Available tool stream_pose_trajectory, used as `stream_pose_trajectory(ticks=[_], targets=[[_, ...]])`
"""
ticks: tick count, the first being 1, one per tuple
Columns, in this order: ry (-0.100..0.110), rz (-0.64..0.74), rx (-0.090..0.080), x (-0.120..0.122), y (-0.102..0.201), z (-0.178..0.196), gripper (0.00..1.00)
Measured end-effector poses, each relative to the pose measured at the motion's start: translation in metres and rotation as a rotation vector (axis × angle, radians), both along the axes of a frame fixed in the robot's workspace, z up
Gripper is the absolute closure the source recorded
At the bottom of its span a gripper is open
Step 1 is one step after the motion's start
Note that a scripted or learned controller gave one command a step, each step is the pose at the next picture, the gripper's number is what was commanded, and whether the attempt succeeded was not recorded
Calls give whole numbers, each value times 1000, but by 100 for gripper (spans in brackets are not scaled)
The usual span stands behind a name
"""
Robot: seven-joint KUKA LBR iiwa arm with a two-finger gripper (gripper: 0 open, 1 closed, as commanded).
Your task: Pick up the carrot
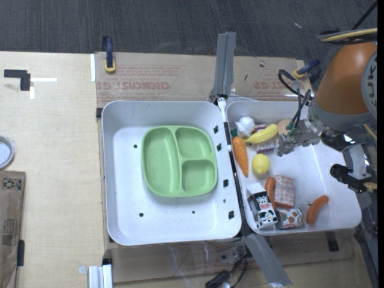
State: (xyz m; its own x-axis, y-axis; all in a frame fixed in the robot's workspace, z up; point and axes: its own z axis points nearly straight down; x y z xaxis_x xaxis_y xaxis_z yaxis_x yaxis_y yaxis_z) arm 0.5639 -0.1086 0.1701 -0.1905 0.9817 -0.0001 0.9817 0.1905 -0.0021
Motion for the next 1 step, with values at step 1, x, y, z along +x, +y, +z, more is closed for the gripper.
stream_pose_trajectory(ticks=[1], targets=[[0, -84, 0, -50, 30, 64, 100]])
